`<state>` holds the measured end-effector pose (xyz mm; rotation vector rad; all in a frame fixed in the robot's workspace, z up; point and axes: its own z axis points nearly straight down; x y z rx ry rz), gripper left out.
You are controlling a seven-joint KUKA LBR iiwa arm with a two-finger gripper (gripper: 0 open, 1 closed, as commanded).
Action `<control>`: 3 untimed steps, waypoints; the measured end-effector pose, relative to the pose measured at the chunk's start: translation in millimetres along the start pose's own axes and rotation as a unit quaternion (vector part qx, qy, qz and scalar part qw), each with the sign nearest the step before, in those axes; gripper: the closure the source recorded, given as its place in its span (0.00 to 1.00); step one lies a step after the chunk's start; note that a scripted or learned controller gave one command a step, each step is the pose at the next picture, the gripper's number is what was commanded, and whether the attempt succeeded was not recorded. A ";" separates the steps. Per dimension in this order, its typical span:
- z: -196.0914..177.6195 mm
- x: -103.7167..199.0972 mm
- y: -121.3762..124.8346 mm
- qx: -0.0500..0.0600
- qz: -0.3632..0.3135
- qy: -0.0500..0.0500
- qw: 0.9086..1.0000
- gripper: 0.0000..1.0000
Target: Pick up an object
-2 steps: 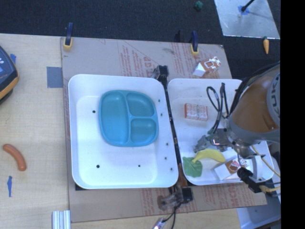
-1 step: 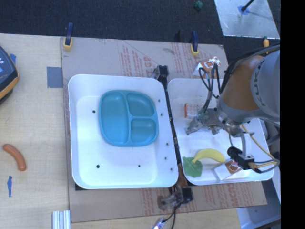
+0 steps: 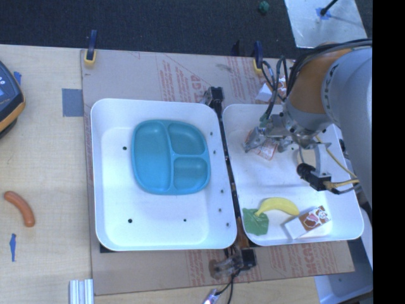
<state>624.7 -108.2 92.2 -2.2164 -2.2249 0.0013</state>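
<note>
A light wooden surface [image 3: 44,163] with a sheet of brown cardboard on it holds two shallow white bins side by side, so things can be lifted from one and put in the other. The left white bin [image 3: 104,170] holds a blue plastic plate with three sections [image 3: 169,156]. The right white bin [image 3: 266,177] holds a yellow toy banana [image 3: 278,206], a green leaf-shaped piece [image 3: 255,223] and a small brown and white packet [image 3: 313,219]; the claw [image 3: 266,141] hangs low over a small pink and white thing [image 3: 268,149] near the back, maybe to grab it, but I cannot tell if it grips it.

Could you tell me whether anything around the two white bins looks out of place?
Yes: a reddish-orange toy sausage lies on the bare wooden bench left of the left white bin, apart from the other items, which sit inside the bins.
</note>
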 end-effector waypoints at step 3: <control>-100.5 74.5 -48.0 0.000 -0.001 0.000 1.000 1.00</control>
